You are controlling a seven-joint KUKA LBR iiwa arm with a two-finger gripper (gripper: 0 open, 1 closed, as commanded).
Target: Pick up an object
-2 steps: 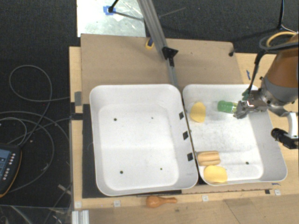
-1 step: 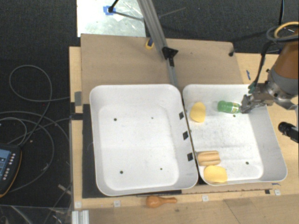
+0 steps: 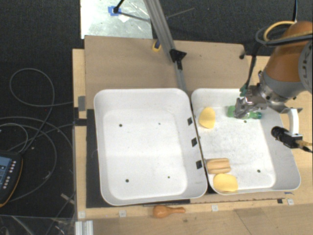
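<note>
A: One gripper [image 3: 243,107], low in the right bin [image 3: 286,180], sits over a green object [image 3: 255,115]; finger spread can't be read.
B: Arm?
A: Grey, orange-banded, reaching in past that bin's far right corner.
B: Other pieces?
A: Smooth yellow lump [image 3: 207,117] left of the gripper; tan hot-dog bun [image 3: 218,165] and yellow round piece [image 3: 225,182] at the bin's near left corner.
</note>
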